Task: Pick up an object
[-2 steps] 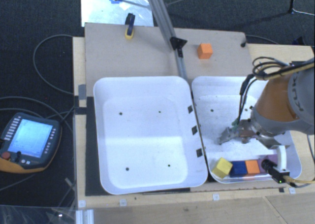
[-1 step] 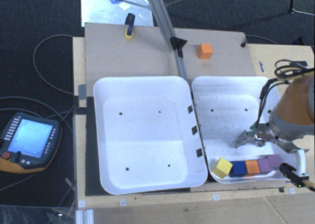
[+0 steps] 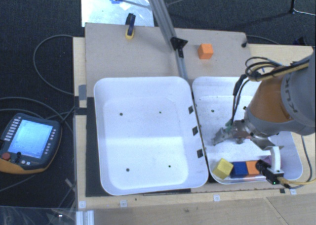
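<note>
A robotics lab: a teach pendant (image 3: pixel 27 142) lies at lower left on dark carpet (image 3: pixel 39 11), with cables (image 3: pixel 42 56) beside the bench (image 3: pixel 148 51).

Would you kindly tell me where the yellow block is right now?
In the camera view, the yellow block sits in the front left corner of the right bin, directly left of the blue block.

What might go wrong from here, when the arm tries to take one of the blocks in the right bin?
1. The yellow block, blue block and orange block lie in a tight row against the near wall of the right bin. The gripper may strike the wall or push a neighbour instead of gripping.
2. The gripper sits over bare bin floor, apart from the row; a grasp tried here would likely catch nothing.
</note>
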Robot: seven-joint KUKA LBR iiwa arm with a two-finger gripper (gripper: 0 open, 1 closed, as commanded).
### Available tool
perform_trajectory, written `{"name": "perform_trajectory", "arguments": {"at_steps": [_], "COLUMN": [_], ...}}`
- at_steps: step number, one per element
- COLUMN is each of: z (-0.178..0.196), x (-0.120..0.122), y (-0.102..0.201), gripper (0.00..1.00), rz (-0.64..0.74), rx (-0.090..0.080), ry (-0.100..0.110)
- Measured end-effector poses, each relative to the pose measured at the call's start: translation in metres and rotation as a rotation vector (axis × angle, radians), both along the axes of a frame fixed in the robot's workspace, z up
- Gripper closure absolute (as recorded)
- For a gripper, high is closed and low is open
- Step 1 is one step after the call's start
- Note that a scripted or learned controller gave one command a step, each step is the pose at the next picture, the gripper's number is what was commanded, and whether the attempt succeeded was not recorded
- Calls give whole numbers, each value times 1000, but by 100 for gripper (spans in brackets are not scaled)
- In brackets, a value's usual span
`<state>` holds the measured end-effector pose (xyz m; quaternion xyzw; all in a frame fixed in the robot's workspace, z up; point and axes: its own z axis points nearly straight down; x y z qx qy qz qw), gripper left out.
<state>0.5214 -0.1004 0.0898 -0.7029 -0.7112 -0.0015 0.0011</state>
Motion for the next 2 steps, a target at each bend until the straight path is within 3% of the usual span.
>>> {"name": "perform_trajectory", "arguments": {"at_steps": [1, 2], "z": [166, 237], "x": [-21, -27], "y": [-40, -73], "gripper": [0, 0], "rz": [-9, -12], "rx": [-7, -9], "ry": [-10, -10]}}
